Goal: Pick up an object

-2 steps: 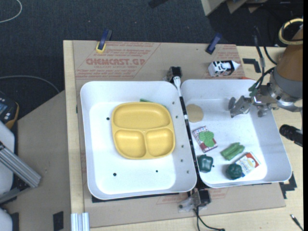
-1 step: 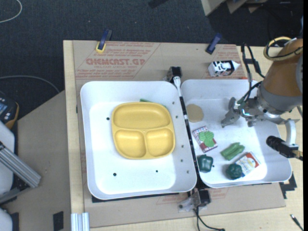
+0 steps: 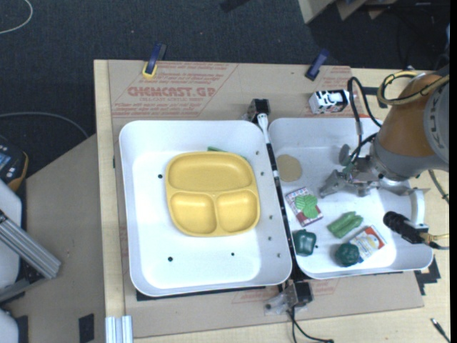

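Gripper (image 3: 341,171) hovers mid right bin (image 3: 325,131), fingers spread wide, gripping nothing; green pod (image 3: 345,224) near the front edge

Two shallow white plastic bins sit side by side on the bench. The left bin (image 3: 143,213) holds a yellow three-compartment plastic tray (image 3: 212,193) at its centre. In the right bin (image 3: 314,131), a tan round disc (image 3: 289,167) lies upper left; below it a printed card (image 3: 303,205), then a dark green block (image 3: 305,242). Further right lie a green bean-shaped toy (image 3: 345,224), a dark green round lump (image 3: 348,254) and a red-and-white packet (image 3: 368,241).
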Robot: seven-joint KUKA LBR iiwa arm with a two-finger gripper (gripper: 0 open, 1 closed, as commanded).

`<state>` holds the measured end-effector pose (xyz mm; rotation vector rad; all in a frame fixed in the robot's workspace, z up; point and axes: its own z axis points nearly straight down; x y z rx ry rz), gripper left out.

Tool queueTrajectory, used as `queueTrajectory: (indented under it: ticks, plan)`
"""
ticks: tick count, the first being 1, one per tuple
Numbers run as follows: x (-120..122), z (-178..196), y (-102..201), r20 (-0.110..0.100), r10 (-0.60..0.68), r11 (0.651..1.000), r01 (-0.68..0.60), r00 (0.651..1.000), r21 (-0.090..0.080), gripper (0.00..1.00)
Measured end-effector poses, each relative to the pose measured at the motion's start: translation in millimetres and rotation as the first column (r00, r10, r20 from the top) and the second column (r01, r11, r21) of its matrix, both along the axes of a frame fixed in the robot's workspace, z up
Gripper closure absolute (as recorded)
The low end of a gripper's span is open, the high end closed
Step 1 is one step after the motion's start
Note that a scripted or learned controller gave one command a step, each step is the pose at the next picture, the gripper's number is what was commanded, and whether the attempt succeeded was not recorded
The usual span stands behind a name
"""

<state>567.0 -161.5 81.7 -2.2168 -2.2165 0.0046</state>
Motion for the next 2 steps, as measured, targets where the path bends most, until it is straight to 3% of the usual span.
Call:
queueTrajectory:
  ticks: [1, 2]
  plan:
    - [2, 14, -1, 0.007, -0.001, 1.000, 0.001, 1.000, -0.003, 1.00]
    - [11, 64, -8, 0.015, 0.000, 1.000, 0.000, 1.000, -0.006, 1.00]
